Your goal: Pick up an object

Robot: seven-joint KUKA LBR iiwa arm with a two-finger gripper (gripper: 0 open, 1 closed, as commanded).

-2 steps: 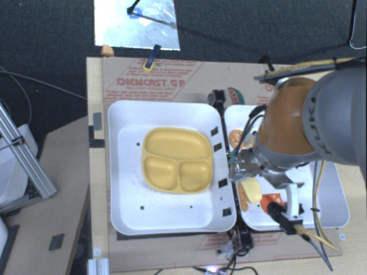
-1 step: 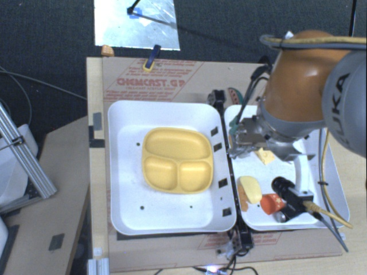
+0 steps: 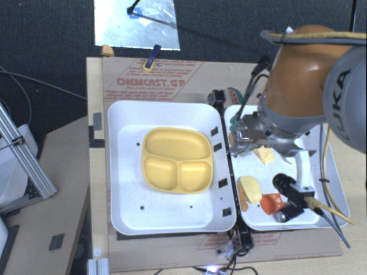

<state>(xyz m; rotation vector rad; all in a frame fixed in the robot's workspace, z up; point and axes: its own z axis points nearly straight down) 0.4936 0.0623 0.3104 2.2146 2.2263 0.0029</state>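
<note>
My gripper (image 3: 245, 141) hangs low over the far left part of the right bin (image 3: 337, 195), under the arm's orange band. A pale yellow wedge (image 3: 264, 154) lies just to its right, close to the metal tip. Nearer the front lie a rounded yellow piece (image 3: 250, 186), a thin brown piece (image 3: 242, 197) at its left, and a red-orange piece (image 3: 272, 203). I see nothing held between the fingers. The arm hides much of the right bin's far side.
The left bin (image 3: 123, 153) holds a yellow three-part plate (image 3: 177, 159). A small green and red thing (image 3: 233, 93) sits at the right bin's far rim. Cardboard lies under both bins, and the divider between them runs right beside the gripper.
</note>
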